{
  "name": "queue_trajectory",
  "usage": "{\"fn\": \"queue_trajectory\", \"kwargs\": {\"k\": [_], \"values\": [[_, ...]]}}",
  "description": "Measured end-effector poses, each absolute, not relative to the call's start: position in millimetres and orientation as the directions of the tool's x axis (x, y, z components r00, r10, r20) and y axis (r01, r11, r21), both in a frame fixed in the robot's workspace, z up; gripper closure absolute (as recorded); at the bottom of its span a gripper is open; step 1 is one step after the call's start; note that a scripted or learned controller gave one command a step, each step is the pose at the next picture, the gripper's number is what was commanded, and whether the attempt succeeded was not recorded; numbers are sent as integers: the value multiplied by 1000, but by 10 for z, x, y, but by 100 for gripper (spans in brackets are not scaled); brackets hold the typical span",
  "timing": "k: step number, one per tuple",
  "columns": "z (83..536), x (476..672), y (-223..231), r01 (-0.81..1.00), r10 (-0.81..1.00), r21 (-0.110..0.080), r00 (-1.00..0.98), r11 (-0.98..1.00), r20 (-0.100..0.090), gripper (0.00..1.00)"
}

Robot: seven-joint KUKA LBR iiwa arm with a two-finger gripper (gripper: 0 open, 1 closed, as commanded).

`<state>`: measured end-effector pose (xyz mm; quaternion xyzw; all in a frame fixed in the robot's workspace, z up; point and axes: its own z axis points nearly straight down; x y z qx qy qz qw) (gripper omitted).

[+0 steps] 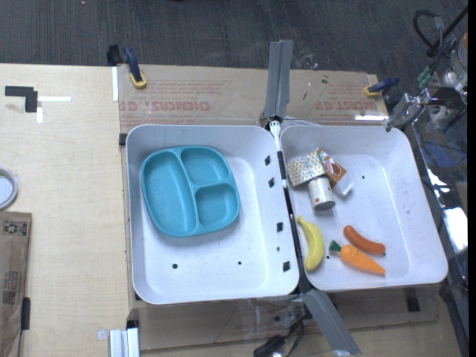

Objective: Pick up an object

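At the far right corner of the right bin point(416, 199), just outside its rim, a cluster of metal parts and cables is what appears to be the end effector point(416, 108), and whether it is open or closed cannot be told from this slant. It grips nothing and hangs clear of the bin's contents. Every candidate for the pick lies down and to the left of it in the picture, inside the right bin. Nearest to that corner is a small snack box point(332, 170) touching a patterned packet point(305, 168), with a small can point(321, 194) lying on its side just beside them toward the bin's middle. Farther from the corner, along the near side, a hot dog sausage point(364, 240) and a toy carrot point(358, 259) lie almost parallel, long axes running roughly left to right with a slight slant, and close together. The banana point(312, 244) rests against the bin's left wall, its long axis running near to far. My guess is the carrot or sausage offers the cleaner grasp across its short axis, though their closeness could crowd the approach. The left bin point(149, 266), on the far side of the divider from that corner, holds a blue divided plate point(190, 190) with nothing on it. Both bins sit on the surface point(59, 162).
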<state>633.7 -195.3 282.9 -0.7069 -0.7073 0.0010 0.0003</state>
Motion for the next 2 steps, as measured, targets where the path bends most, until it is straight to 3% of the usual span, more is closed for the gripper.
{"fn": "queue_trajectory", "kwargs": {"k": [1, 2], "values": [[1603, 5952, -1729, 985, 985, -3, -174, 174, 0, 0], [916, 6334, -1040, 952, 952, -2, -307, 307, 0, 0]]}}
